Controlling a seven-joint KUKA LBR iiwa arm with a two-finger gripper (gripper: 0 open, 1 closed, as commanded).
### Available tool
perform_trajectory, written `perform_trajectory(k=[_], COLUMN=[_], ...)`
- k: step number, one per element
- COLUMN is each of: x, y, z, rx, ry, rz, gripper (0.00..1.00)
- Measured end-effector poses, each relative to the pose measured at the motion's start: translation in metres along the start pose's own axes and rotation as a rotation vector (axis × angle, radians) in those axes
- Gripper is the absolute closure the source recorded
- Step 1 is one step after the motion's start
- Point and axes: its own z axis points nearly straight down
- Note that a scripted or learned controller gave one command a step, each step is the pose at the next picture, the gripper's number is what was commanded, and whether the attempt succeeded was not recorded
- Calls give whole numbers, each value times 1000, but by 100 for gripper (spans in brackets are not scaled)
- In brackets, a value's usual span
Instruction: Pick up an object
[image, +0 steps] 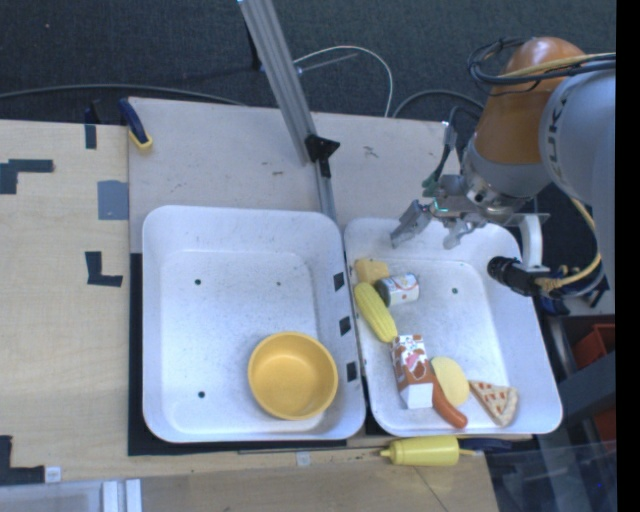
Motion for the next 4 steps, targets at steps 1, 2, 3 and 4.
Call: perform_trajectory(k=[1,2,3,4], x=[0,-2,0,0], y=[0,5,5,5], z=[0,62,127,132], rx=[0,5,6,-1], ry=[0,-1,-1,-1], rz=[0,1,1,1], gripper=[0,0,0,0])
